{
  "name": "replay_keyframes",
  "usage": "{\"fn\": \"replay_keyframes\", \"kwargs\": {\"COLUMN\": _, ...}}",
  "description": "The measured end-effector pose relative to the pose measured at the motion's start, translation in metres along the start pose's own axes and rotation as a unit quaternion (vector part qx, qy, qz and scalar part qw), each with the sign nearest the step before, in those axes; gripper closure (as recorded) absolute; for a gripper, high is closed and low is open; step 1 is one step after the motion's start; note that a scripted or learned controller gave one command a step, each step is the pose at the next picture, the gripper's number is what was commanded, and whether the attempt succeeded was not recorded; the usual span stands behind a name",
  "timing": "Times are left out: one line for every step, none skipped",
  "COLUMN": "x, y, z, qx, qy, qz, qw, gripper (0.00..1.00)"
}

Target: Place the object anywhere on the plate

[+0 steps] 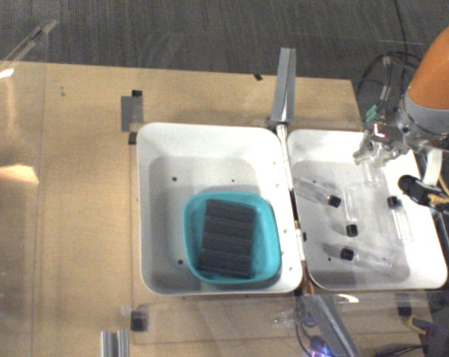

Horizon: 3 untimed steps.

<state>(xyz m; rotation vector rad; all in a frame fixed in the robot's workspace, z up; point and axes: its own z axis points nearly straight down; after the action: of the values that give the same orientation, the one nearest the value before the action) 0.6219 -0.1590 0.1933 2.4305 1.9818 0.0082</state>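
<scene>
The dark ridged block (227,238) lies flat on the teal plate (267,222) in the left bin (154,199), long axis running near-to-far, slightly tilted, well left of the gripper (377,143) over the right bin (433,274). Gripper opening cannot be told.

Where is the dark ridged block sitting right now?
The dark ridged block lies inside the teal plate, in the front part of the left bin, close to the divider between the two bins.
</scene>
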Motion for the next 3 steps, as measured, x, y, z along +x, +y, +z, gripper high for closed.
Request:
{"fn": "replay_keyframes", "kwargs": {"x": 0.057, "y": -0.037, "z": 0.042, "qx": 0.002, "qy": 0.0, "qz": -0.084, "qw": 0.9965, "gripper": 1.0}}
{"fn": "replay_keyframes", "kwargs": {"x": 0.111, "y": -0.085, "z": -0.005, "qx": 0.001, "qy": 0.001, "qz": -0.128, "qw": 0.9918, "gripper": 1.0}}
{"fn": "replay_keyframes", "kwargs": {"x": 0.158, "y": -0.154, "z": 0.008, "qx": 0.002, "qy": 0.001, "qz": -0.155, "qw": 0.9879, "gripper": 1.0}}
